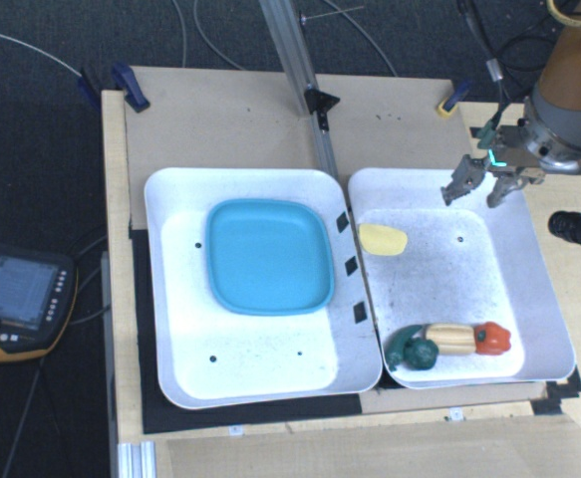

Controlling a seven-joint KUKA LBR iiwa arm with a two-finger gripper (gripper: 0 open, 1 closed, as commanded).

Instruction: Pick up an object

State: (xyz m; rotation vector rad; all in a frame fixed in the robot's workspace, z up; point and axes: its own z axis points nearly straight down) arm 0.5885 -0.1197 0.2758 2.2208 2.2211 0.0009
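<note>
pendant: a teach pendant [16, 297] sits off the worktop's left edge, not part of this.
left bin: the left bin [170, 366] has a blue plate [270, 257] lying flat in its middle, nothing else in there.
right bin: the right bin [529, 297] is where the grabbable stuff is. A yellow piece [383, 239] (chip? lemon slice? can't say) sits by its left wall toward the far edge. Along the near edge there's a row, touching: a green vegetable toy [413, 351], a tan roll-shaped piece [451, 340] and a red tomato-looking bit [492, 339].
end effector: the end effector [481, 189] is above the right bin's far right corner, fingers spread apart, nothing between them.
what matters: the yellow piece looks like the closest pick, leftward and slightly nearer the front from the end effector, long axis running roughly left-right. The near-edge row is well apart from it, also lying left-right.
</note>
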